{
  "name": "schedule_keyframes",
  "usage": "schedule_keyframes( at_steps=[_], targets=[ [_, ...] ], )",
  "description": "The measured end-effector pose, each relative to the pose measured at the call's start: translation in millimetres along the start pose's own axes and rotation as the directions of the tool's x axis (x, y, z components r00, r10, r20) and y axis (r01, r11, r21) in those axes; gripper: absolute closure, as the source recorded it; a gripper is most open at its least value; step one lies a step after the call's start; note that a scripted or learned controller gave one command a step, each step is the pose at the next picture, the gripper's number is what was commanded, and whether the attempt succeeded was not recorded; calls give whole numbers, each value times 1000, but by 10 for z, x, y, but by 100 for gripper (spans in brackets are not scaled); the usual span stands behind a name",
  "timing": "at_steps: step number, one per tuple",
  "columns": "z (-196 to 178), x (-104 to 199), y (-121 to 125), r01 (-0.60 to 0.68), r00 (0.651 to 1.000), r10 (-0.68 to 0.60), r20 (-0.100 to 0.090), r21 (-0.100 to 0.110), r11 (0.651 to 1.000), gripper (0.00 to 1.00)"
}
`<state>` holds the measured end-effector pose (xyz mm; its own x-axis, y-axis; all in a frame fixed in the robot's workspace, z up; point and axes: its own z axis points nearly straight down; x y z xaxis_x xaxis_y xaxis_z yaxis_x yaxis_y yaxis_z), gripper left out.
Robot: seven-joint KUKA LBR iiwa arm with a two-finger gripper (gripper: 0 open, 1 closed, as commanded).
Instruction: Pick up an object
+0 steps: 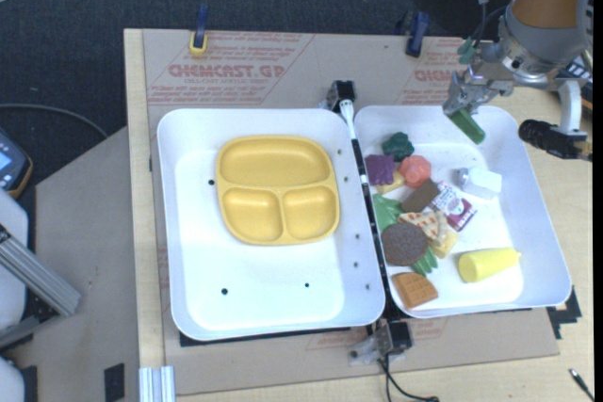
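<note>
My gripper (464,108) hangs over the far edge of the right bin (537,202), raised above it. A small green oblong piece (467,125) sits between its fingers and sticks out below them, tilted. Below it the right bin holds several toy foods: a dark green broccoli (397,146), a purple piece (380,169), a red tomato (415,170), a brown round patty (405,245), a yellow cylinder (488,265) and an orange cracker (415,288).
The left bin (188,240) bears a yellow divided plate (279,188). A black divider rail (358,184) runs between the bins. Blue clamps (415,33) stand at the board's far edge. A black fitting (551,138) juts in at the right.
</note>
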<state>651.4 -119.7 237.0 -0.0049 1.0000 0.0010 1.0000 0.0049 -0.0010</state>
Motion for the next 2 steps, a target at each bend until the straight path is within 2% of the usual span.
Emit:
schedule_keyframes(
  at_steps=[2],
  targets=[
    [75, 883, -171, -1, 1000, 1, 0, 2, 1000, 100]
  ],
)
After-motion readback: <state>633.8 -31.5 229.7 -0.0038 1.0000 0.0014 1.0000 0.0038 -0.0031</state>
